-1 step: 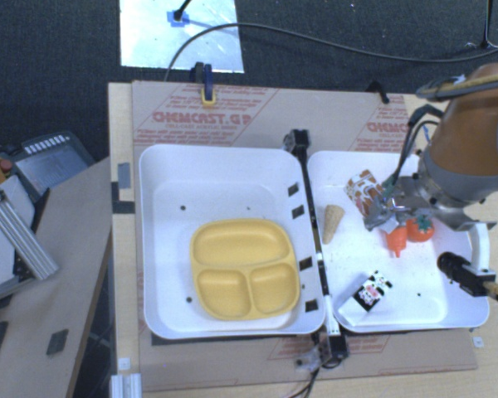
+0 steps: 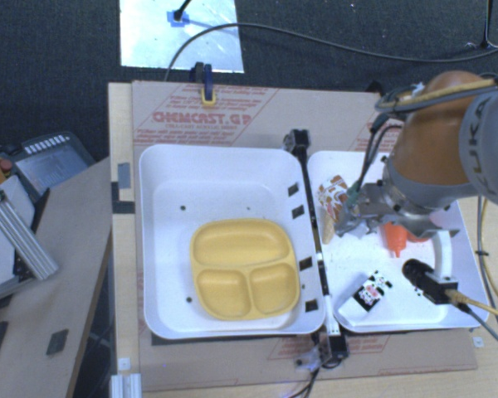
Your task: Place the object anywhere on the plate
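Observation:
A yellow plate [image 2: 242,268] with three compartments lies in the left bin [image 2: 166,189], with nothing on it. My gripper [image 2: 347,220] is low in the right bin [image 2: 349,313], near its left wall. It sits right beside a brown-and-white patterned object [image 2: 332,196], which lies at the gripper's upper left. The wrist body hides how the two meet. An orange object [image 2: 396,239] lies just right of the gripper. A small black-and-white object [image 2: 370,292] rests near the bin's front edge.
A black divider strip [image 2: 309,222] runs between the two bins. A white elongated piece [image 2: 442,254] stands right of the orange object. The arm's bulk [image 2: 440,148] covers the back right of the right bin.

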`<state>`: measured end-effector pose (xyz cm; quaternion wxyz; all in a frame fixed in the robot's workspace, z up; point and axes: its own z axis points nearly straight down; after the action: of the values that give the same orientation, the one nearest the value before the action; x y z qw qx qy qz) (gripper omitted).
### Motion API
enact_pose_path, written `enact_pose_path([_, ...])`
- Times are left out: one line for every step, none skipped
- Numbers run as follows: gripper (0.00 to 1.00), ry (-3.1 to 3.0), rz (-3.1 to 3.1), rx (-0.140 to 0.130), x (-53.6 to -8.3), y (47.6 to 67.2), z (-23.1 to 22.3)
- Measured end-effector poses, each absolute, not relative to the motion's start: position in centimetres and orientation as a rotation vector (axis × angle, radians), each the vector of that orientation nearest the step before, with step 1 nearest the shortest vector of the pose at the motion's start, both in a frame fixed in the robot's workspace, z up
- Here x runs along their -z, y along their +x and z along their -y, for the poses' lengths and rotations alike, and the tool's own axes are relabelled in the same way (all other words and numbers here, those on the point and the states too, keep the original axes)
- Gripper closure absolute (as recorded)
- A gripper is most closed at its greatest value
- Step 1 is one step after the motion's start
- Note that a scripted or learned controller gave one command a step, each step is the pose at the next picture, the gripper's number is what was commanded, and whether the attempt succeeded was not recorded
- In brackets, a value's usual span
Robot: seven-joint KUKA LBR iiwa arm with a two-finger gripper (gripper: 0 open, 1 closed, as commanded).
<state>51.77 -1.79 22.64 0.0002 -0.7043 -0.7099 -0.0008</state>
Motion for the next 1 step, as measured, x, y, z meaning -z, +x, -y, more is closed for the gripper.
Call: enact_pose_path([1.0, -2.21, 2.233, 0.005, -23.47, 50.82, -4.01])
